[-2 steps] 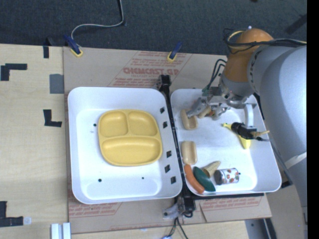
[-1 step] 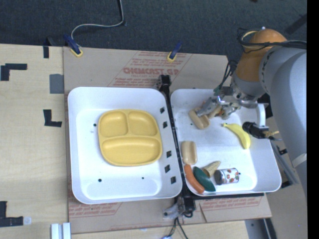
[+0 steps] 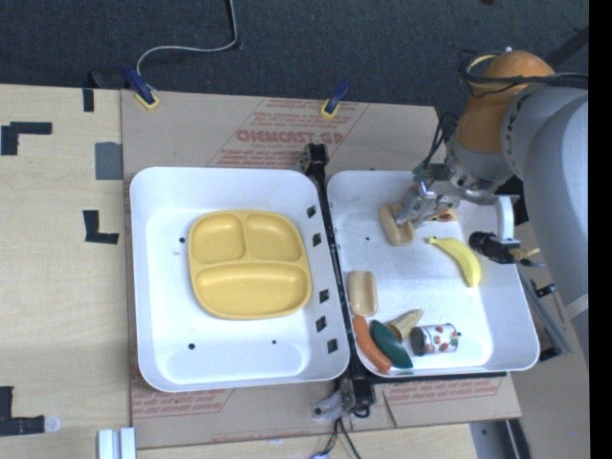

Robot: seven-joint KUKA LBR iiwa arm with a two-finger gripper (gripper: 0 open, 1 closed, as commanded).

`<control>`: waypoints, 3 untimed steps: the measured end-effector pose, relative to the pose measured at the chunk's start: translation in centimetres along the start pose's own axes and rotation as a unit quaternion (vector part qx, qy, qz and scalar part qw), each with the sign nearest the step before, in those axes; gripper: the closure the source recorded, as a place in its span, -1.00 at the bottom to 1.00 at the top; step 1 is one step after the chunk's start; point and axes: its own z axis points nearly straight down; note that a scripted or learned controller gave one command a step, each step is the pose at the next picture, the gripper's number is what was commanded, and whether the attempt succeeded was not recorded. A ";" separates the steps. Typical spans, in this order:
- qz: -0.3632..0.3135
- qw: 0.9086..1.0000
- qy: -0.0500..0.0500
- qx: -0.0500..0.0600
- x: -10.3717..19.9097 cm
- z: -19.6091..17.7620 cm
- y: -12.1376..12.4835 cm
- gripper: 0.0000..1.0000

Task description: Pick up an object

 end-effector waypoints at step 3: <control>-0.001 1.000 -0.007 -0.019 15.1 -19.1 -10.9 1.00</control>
